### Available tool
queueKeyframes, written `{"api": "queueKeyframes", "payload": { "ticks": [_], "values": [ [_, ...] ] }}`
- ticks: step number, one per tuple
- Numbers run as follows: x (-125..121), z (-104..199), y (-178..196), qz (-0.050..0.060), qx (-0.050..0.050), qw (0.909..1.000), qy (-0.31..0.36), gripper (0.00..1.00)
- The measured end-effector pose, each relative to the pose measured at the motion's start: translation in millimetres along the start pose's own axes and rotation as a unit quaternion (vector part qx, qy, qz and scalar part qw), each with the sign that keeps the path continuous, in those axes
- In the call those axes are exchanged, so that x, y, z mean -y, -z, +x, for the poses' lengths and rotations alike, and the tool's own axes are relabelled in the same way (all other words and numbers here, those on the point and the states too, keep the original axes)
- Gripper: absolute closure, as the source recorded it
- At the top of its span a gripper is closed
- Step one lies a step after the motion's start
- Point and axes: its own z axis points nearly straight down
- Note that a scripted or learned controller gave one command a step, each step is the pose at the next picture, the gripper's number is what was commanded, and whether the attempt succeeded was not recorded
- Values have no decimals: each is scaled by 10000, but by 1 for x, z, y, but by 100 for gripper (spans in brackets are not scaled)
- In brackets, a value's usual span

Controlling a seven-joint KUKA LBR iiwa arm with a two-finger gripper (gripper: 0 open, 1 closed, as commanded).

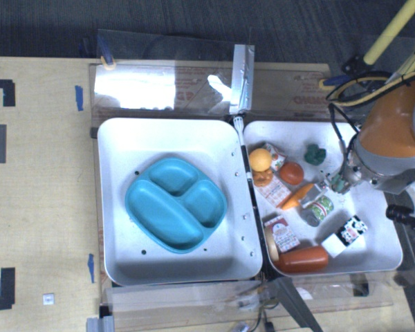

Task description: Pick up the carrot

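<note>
The carrot [295,196] lies in the right bin [384,254], near its middle, slanting from lower left to upper right. It sits among clutter: a tomato [291,173] just above it, a small can [319,209] just to its right, a flat packet [271,191] touching or under its left end. Nothing shows it lifted; it looks to rest on the bin floor, so the pick is not yet done.

The tool [339,182] hangs over the right bin, up and to the right of the carrot, close to the can and near the carrot's upper end (whether it touches either I cannot tell). Its tip is small and blurred, so its state cannot be read, and nothing can be seen held in it.

Judging by this, the approach is under way or nearly complete. Closing on the carrot and raising it clear of its neighbours is all left. The left bin [117,206] holds a blue tray [175,203].
</note>
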Motion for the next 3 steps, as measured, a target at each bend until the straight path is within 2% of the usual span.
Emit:
{"api": "queueKeyframes", "payload": {
  "ticks": [1,2,3],
  "values": [
    [3,-3,6,18,6,10000,-24,100],
    [3,-4,5,23,3,10000,-27,0],
    [27,13,-22,-17,28,9999,-99,0]
  ]
}}
